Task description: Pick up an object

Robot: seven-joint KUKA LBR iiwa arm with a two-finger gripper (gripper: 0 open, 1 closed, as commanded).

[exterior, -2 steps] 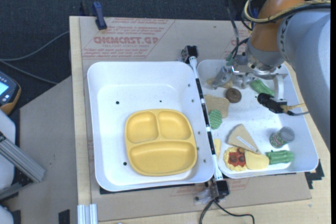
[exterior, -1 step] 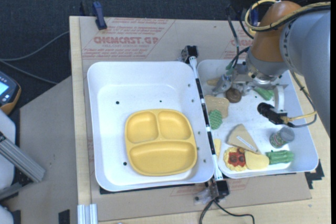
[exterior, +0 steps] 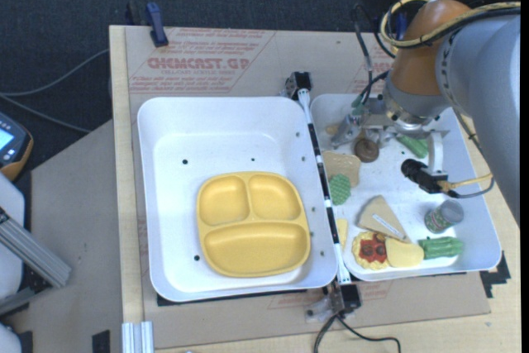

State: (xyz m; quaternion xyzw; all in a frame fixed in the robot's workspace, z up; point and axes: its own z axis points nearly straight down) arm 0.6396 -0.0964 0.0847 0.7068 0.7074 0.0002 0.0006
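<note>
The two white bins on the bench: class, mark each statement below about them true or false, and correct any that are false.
1. The yellow divided plate lies in the left bin. True.
2. The gripper is over the left bin. False: it is over the right bin, near its far end.
3. The yellow divided plate has food in its compartments. False: its compartments hold nothing.
4. The pizza slice toy lies near the front of the right bin. True.
5. A blue clamp sits at the bench's far left corner. True.
</note>
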